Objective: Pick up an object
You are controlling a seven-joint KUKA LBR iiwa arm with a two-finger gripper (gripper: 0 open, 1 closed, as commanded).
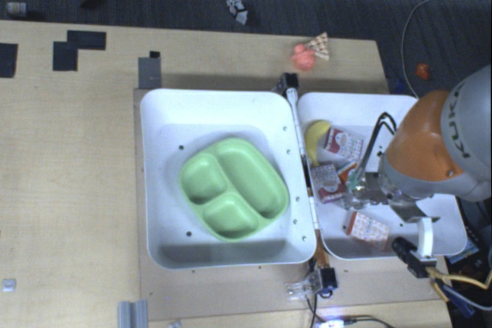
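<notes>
Several small items lie in the right bin (453, 238), at the right of the frame: a yellow round object (316, 136) near its upper left corner, a red-and-white packet (342, 144) just beside it, a second packet (327, 181) below that, and a third packet (367, 227) toward the lower edge. The left bin (157, 165) holds a green divided tray (233, 187).

I see the gripper (360, 192) low over the right bin, between the second and third packets. From this angle the wrist hides it, so I cannot tell whether the claw is apart or together, and nothing is visibly held.

I judge the packets to be light, thin and pliable, probably with a slick printed surface. They lie flat, so the grip should close across a short side or a raised edge. The yellow object looks rounded and firmer; I would take it across its middle, though it may roll. The tray appears rigid and wide; only its rim offers a hold.
</notes>
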